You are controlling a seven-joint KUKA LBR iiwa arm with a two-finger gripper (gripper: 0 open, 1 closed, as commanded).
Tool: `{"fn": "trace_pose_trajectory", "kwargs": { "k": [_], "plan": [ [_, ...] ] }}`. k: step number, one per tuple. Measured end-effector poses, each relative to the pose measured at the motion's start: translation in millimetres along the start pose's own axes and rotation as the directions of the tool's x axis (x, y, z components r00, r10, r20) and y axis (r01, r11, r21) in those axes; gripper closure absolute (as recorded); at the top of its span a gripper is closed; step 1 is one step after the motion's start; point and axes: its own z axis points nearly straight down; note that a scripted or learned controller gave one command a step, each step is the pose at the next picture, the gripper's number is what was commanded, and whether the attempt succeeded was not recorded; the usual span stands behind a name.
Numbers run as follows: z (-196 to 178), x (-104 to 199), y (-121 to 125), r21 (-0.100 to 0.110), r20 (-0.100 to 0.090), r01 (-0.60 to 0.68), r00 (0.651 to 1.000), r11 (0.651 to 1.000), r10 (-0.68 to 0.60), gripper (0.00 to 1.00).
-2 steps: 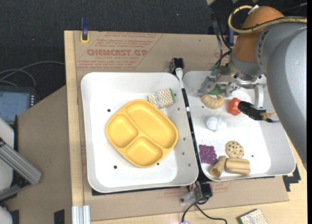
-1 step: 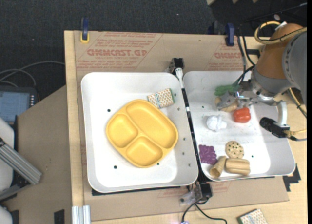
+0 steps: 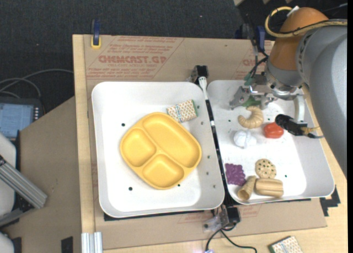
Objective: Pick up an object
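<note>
Gripper [image 3: 249, 96] just above croissant [image 3: 251, 118]

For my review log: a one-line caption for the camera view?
Arm's hand low over right bin near croissant; yellow tray in left bin.

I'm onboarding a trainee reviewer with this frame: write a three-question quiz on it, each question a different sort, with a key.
1. True or false: the yellow divided plate lies in the left bin.
2. Which item lies nearest the gripper? A) cookie B) croissant C) purple grapes
3. Fill in: the red item lies in the ___ bin.

Key: 1 true; 2 B; 3 right.
</note>
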Motion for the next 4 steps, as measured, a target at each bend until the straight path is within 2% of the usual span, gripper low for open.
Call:
{"fn": "trace_pose_trajectory", "kwargs": {
  "k": [1,2,3,4],
  "plan": [
    [0,-41,-58,-0.004,-0.003,-0.005,1.0,1.0,0.005,0.0],
    [0,27,0,0.003,-0.001,0.002,1.0,1.0,-0.002,0.0],
    [0,-35,-64,-0.004,-0.002,-0.008,1.0,1.0,0.008,0.0],
    [-1,38,-7,-0.016,-0.002,0.005,1.0,1.0,-0.005,0.0]
  ]
}}
